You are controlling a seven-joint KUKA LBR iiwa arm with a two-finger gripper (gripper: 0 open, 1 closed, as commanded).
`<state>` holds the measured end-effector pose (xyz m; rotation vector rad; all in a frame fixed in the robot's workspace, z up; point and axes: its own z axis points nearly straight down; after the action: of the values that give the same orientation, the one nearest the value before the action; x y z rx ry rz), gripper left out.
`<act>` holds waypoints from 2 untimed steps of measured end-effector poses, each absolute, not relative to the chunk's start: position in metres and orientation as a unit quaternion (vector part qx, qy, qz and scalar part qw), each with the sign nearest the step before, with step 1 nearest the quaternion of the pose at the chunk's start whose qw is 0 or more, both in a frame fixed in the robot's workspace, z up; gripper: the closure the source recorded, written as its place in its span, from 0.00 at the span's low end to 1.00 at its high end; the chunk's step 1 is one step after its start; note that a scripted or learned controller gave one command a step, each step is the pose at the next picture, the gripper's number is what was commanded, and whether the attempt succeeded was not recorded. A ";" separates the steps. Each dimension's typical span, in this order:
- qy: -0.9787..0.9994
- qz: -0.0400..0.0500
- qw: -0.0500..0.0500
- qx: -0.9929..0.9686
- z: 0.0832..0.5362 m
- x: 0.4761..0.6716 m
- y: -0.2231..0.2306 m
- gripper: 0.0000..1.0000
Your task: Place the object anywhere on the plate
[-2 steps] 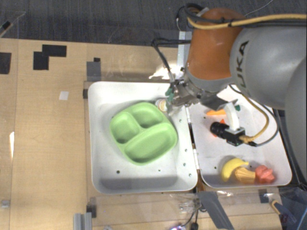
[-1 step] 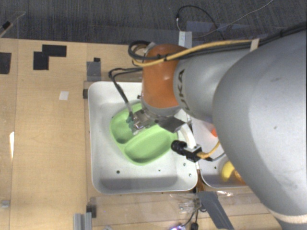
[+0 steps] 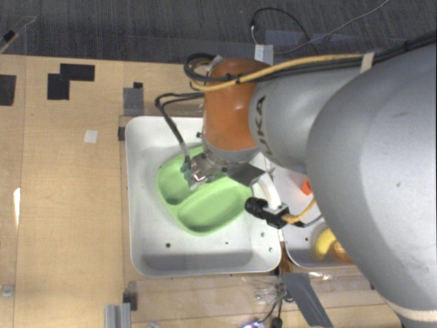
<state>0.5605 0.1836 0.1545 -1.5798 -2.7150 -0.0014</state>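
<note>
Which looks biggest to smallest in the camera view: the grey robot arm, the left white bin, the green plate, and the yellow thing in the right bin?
1. Grey robot arm, though it is nearest the camera, which inflates it.
2. Shallow white left bin.
3. Light green divided plate.
4. Yellow object, partly hidden by the arm.

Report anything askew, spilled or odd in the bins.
Nothing spilled or damaged. The green plate lies flat in the left bin, with the gripper low over it. A yellow object sits in the right bin, partly hidden by the arm.
</note>
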 end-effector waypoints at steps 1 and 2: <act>-0.864 0.000 0.000 -0.503 0.155 0.561 0.183 0.00; -0.773 0.001 0.001 -0.634 0.164 0.486 0.174 0.00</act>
<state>0.4861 0.1738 0.1636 -1.9919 -2.4270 0.0024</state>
